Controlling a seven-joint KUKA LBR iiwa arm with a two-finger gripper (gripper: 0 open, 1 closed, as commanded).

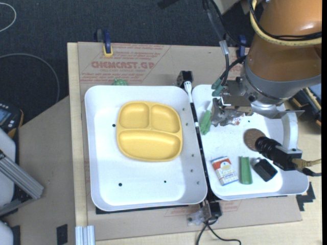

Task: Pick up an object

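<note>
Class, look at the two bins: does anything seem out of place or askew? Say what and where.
A small green thing lies on the board behind the left bin, outside both bins. In the right bin, a green piece looks tilted against the left wall rather than lying flat.

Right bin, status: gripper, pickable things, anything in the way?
Gripper low at right bin far-left corner; hold unconfirmed. Green piece beside it, along the bin wall. Small red-and-white box and green bar lie apart, near edge.

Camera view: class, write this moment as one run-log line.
gripper: above right bin, beside green strip | right bin holds: red box, green stick, brown disc | left bin: yellow plate
</note>
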